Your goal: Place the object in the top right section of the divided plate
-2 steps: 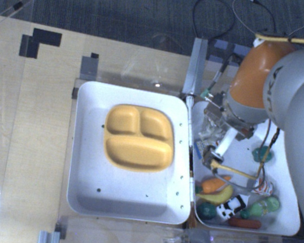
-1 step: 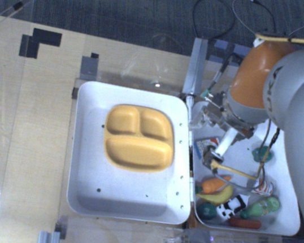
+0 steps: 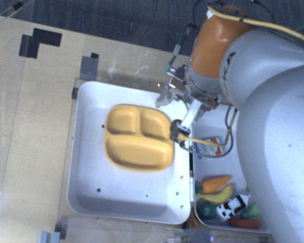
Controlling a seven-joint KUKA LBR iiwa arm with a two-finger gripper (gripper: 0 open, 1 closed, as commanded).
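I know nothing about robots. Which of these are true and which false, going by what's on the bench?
1. The yellow divided plate lies in the left bin. True.
2. The plate has four sections. False: it has three, two small ones at the far side and one large one at the near side.
3. The toy carrot lies on the plate. False: it lies in the right bin.
4. A toy banana lies right beside the carrot. True.
5. The arm has a blue band above its wrist. False: the band is orange.
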